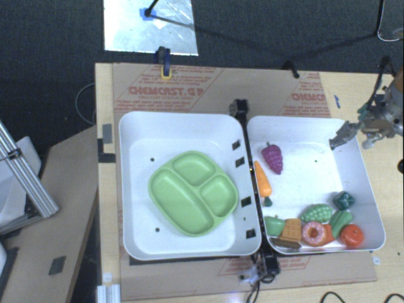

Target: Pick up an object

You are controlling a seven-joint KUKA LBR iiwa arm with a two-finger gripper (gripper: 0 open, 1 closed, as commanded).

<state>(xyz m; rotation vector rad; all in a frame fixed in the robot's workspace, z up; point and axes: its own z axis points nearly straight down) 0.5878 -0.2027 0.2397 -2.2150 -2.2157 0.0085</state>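
Note:
In the right bin (pixel 303 135), purple grapes (pixel 273 158) lie near the left wall with an orange carrot (pixel 262 179) just below them. A pile of toy food fills the bin's front right corner: a pink donut (pixel 314 233), a red tomato (pixel 352 234), a tan waffle (pixel 291 230), a dark green broccoli piece (pixel 344 200) and other green vegetables (pixel 317 213). My gripper (pixel 355 137) hangs over the bin's back right rim, open, with nothing between its fingers. It is well apart from all the food.
The left bin (pixel 139 131) holds a green divided plate (pixel 192 192). A black divider with clips (pixel 243 163) runs between the two bins. A shiny sheet (pixel 150 17) lies beyond the bench, and a metal frame (pixel 22 175) stands at the left.

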